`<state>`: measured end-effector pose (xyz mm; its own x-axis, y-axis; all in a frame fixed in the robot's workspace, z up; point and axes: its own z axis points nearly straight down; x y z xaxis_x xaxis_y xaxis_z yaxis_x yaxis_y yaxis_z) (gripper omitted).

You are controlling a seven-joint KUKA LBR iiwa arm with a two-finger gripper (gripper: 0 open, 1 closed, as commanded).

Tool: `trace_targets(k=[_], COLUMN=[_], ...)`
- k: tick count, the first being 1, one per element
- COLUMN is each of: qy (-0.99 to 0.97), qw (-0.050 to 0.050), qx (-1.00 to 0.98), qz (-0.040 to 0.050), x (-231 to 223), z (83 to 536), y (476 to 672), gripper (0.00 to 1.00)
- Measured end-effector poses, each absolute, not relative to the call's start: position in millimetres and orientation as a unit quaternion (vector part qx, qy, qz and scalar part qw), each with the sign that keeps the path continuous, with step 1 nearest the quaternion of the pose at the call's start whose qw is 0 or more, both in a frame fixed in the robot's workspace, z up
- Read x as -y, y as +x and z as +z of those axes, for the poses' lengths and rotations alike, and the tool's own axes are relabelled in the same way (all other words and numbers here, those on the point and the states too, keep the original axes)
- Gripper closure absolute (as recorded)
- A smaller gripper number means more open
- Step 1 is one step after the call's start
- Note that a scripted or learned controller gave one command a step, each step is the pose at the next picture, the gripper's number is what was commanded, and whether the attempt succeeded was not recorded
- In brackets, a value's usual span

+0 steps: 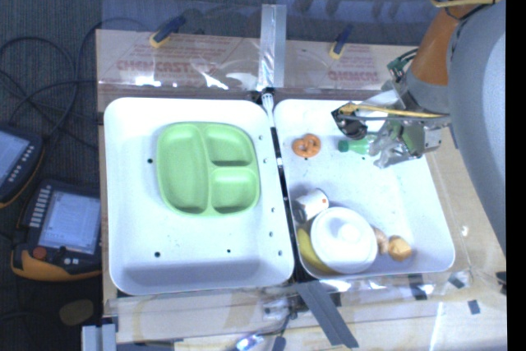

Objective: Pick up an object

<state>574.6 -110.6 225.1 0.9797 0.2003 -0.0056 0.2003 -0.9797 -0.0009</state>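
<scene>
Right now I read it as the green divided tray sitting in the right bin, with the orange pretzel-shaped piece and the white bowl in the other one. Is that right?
Not quite. The camera view shows the green divided tray in the left bin, not the right. The orange pretzel-shaped piece and the white bowl do lie in the other one, the right bin, where the arm reaches in.

Glossy white plastic bins, smooth matt green plastic tray, shiny white bowl

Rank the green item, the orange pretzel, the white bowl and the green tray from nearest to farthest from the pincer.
From the pincer:
1. Green item, just to its left.
2. Orange pretzel, farther left.
3. White bowl, toward the front.
4. Green tray, in the left bin.
</scene>
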Motion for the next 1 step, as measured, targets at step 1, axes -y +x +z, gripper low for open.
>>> trace_targets(k=[1], qy=[-0.995], qw=[0.000], qx=[0.101], qz=[0.0029], x=[110.7], z=[225.1], y=[574.5], gripper=[0.00])
